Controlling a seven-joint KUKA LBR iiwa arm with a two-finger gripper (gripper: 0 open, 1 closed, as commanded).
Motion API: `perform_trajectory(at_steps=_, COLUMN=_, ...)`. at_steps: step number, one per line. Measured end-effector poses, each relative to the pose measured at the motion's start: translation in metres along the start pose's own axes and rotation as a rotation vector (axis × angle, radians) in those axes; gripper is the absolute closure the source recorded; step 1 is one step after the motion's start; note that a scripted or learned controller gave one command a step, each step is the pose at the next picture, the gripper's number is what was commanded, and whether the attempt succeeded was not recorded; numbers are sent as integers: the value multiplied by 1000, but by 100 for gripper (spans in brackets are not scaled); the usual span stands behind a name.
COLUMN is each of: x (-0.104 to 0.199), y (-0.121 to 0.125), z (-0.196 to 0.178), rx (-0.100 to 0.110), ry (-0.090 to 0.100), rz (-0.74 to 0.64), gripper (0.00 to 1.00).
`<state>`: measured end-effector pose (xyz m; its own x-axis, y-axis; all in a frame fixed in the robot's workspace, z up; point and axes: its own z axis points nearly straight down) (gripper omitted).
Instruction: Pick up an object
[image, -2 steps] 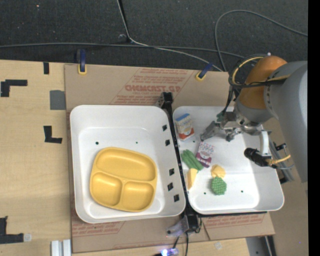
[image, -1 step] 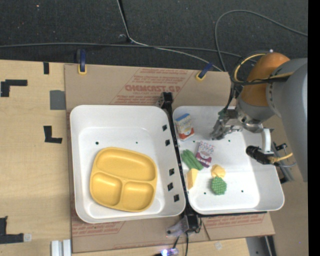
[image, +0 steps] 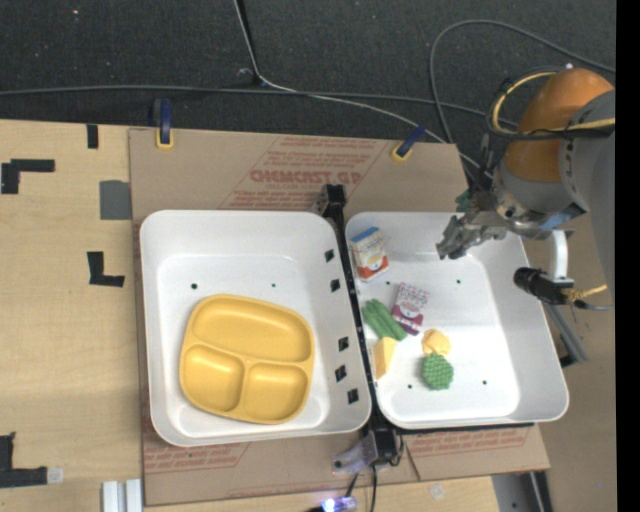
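Broccoli (image: 437, 373) sits nearest in the right bin (image: 540, 400), a small knobbly green lump with a yellow piece (image: 435, 343) touching its far side — both look like light toy food, stiff enough to pinch across the middle, though the rounded shapes could squirt out sideways. Left of them, hard by the divider, a yellow wedge (image: 383, 355) and a green pod (image: 380, 319) lie touching; I judge them awkward, too close to the wall for a clean straddle. A purple packet (image: 410, 303) lies flat beside the pod — thin, probably slippery. Farther back stands a small carton (image: 369, 250), light and boxy, my likeliest pick: take it across its flat sides. My claw (image: 458, 240) hangs over the bin's far end, near the carton; whether it is spread I cannot tell. The left bin (image: 160, 240) holds a yellow tray (image: 246, 357).
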<state>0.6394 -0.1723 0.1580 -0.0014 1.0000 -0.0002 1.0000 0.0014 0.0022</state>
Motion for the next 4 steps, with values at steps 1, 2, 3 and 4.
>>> perform_trajectory(at_steps=1, x=0, y=-9, z=-53, rx=-2, ry=-1, rz=1, gripper=100)
perform_trajectory(at_steps=2, x=0, y=-8, z=-88, rx=-1, ry=-1, rz=0, gripper=100)
perform_trajectory(at_steps=3, x=56, y=-1, z=-74, rx=4, ry=1, rz=-4, gripper=100)
perform_trajectory(at_steps=4, x=102, y=5, z=-79, rx=3, ry=1, rz=-3, gripper=100)
